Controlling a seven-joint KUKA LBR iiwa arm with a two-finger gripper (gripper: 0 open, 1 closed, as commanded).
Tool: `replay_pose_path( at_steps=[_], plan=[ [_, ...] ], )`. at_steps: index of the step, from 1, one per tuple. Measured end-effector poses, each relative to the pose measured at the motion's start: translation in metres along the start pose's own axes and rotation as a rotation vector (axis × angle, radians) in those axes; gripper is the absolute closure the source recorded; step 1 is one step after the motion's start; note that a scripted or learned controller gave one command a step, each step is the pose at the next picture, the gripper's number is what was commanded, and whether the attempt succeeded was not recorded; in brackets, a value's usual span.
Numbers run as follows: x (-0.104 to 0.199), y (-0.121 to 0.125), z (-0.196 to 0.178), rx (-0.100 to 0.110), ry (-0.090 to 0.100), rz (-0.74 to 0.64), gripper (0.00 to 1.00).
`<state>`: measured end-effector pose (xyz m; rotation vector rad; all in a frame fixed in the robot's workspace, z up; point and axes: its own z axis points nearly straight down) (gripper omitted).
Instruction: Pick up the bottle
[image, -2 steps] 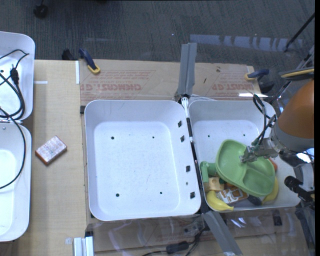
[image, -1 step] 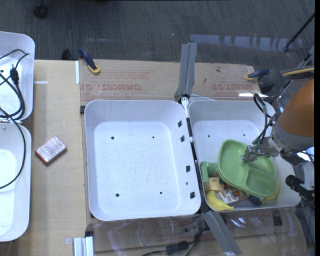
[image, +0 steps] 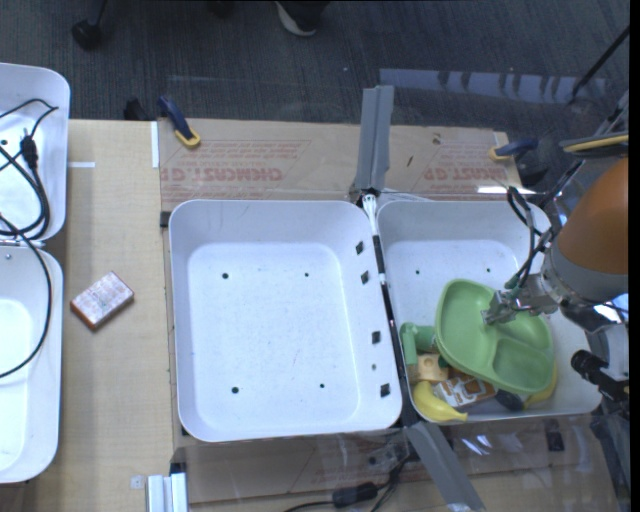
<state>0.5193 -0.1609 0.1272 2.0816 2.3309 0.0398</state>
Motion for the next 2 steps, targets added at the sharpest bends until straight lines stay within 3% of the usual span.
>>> replay_pose_path(
  at_steps=[1, 2],
  plan=[
    [-0.003, -0.016, 0.019, -0.015, -0.005, 0.177, 0.00],
    [0.011, -0.024, 0.021, -0.021, -0.023, 0.179, 0.00]
  ],
)
